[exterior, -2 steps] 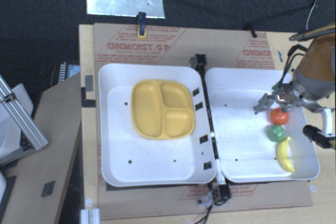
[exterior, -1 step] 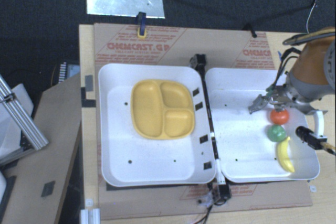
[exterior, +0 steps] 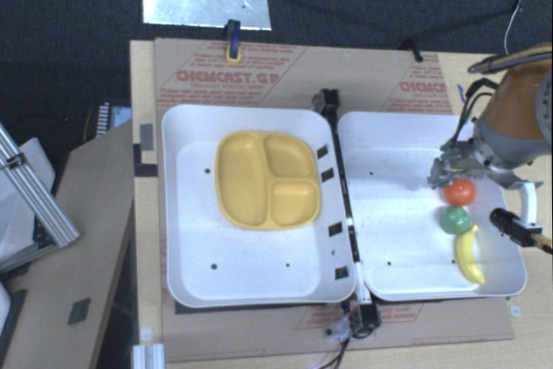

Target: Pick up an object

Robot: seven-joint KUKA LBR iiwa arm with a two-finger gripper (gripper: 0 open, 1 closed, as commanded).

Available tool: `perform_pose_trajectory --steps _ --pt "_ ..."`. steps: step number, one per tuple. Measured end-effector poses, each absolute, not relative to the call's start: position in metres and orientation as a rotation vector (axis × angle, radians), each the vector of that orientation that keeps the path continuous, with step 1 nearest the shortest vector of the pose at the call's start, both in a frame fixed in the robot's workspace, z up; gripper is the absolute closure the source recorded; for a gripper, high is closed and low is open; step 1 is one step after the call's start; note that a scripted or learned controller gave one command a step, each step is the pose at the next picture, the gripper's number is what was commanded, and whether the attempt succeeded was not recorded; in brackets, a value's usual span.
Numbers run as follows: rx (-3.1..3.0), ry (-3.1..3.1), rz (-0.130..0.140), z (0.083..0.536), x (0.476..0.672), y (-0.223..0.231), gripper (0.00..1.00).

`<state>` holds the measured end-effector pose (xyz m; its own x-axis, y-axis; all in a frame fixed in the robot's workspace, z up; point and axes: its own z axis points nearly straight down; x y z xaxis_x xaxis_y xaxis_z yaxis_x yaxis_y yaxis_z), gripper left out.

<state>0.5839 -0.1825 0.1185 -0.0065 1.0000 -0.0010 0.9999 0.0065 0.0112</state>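
1. The arm (exterior: 518, 112) is in from the right, wrist low over the right bin (exterior: 389, 186), near its far right side

2. The gripper (exterior: 448, 173) is right at the tomato (exterior: 459, 192), just above and left of it, touching or nearly so; hard to separate the two from up here

3. Fingers open or shut? I can't tell, as the wrist hides them, and I can't say the tomato is between them

4. Nothing reads as held, and the tomato looks to be sitting on the bin floor

5. Just below the tomato is a green fruit (exterior: 455, 219), close to or touching it, and below that a banana (exterior: 469, 256) lying lengthwise toward the near right corner

6. All three are in a tight column along the right side, so the tomato looks like the target, being nearest the gripper

7. The left bin (exterior: 186, 212) carries a yellow tray (exterior: 266, 179) with three compartments, well apart from the action

8. Progress, as I judge it: the approach is done and the gripper is on station, while the grasp is unconfirmed and the lift is all still to come

9. One risk is the crowding: a nudge could roll the tomato into the green fruit
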Motion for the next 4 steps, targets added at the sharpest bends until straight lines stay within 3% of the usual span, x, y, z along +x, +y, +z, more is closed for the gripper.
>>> perform_pose_trajectory --steps 2,3,4 --pt "2.212 2.223 0.004 0.225 0.577 -0.187 1.00" --pt "2.213 2.225 0.002 0.221 0.578 -0.187 1.00" --pt "2.211 2.231 0.003 0.215 0.585 -0.139 1.00"
